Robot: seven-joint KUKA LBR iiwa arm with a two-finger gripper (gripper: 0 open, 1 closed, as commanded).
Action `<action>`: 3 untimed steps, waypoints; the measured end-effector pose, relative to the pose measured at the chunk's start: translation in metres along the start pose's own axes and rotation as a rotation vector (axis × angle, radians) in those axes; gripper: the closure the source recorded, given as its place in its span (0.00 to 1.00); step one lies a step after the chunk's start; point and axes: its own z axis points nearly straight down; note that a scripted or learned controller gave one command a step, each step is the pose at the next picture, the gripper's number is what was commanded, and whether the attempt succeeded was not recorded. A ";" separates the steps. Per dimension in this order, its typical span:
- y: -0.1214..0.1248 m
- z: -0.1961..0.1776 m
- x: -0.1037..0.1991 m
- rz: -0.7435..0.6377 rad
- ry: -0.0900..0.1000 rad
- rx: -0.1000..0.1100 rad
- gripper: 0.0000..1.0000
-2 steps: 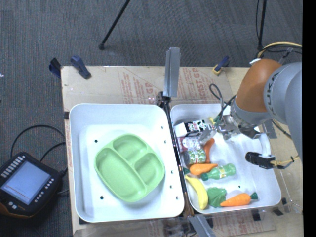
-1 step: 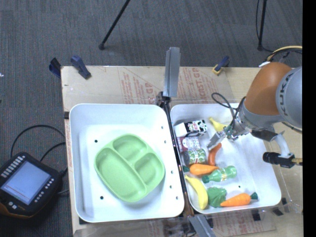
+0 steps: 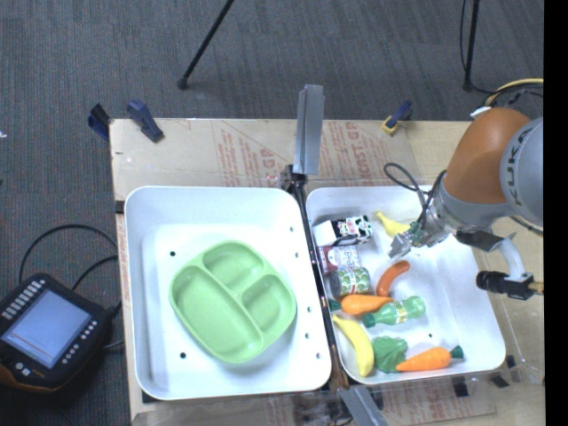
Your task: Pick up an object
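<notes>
Pincer [image 3: 413, 236] is down inside the right bin [image 3: 470, 304], near its back wall. Can't tell whether it's apart or together, and nothing is visibly clamped in it.

Using the green bottle [image 3: 396, 311] in the right bin as landmark:
- orange sausage-shaped toy [image 3: 391, 277] just behind it, right below the pincer
- small banana [image 3: 390, 224] further back, just left of the pincer
- milk carton [image 3: 351, 229] back-left
- can [image 3: 353, 280] to its left, touching a pink packet [image 3: 341, 257]
- carrot [image 3: 364, 304] touching its left end
- large banana [image 3: 357, 344] front-left
- second carrot [image 3: 426, 358] in front, beside a green leafy toy [image 3: 387, 351]

Left bin [image 3: 142, 238] holds a green divided plate [image 3: 232, 300], well apart from the bottle.
</notes>
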 end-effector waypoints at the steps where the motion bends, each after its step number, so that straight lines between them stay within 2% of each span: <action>1: 0.000 0.000 0.000 0.000 0.000 0.000 0.00; 2: -0.026 0.010 0.048 -0.029 -0.002 0.001 0.00; 3: -0.028 0.001 0.046 -0.019 -0.001 0.001 1.00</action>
